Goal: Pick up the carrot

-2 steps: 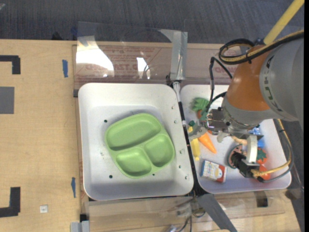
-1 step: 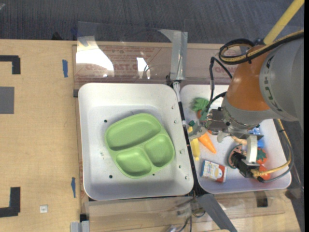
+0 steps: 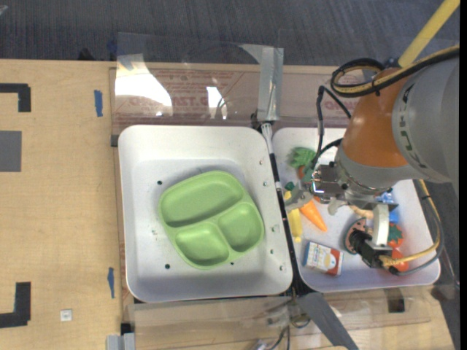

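Observation:
The carrot [image 3: 314, 215] is a small orange cone with a bit of green at its top. It lies in the left part of the right bin [image 3: 430, 268], beside a yellow piece [image 3: 295, 224]. My gripper [image 3: 326, 187] hangs under the orange-banded wrist, just above and to the right of the carrot, close over it. The wrist hides the middle of the right bin. Nothing can be seen held in the gripper.
A green divided plate [image 3: 211, 217] lies in the left bin [image 3: 139, 159]. The right bin also holds a green leafy toy [image 3: 301, 156], a small carton [image 3: 322, 257], blue pieces [image 3: 391, 211] and an orange-green toy [image 3: 395, 238]. A divider wall runs between the bins.

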{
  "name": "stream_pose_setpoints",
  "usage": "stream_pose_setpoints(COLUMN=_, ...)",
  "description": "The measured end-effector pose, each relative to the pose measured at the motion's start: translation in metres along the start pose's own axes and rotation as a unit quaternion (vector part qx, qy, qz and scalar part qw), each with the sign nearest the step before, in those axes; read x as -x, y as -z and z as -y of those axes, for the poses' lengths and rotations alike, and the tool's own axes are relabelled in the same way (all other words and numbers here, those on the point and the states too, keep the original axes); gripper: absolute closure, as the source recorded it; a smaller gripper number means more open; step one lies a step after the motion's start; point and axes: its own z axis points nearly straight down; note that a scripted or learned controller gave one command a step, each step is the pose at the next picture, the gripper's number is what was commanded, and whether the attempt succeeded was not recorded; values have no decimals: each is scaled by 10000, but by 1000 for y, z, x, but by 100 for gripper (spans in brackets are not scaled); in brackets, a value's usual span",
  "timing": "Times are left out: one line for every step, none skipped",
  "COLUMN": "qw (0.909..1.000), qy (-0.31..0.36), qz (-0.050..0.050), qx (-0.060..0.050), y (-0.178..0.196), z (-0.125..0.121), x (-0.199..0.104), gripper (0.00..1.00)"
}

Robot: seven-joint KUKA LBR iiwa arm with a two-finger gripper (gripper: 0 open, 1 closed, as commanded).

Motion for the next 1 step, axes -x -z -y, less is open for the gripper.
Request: stream_pose_setpoints(qw=10000, qy=0, qz=0, qx=0, y=0, z=0, x=0, gripper=0)
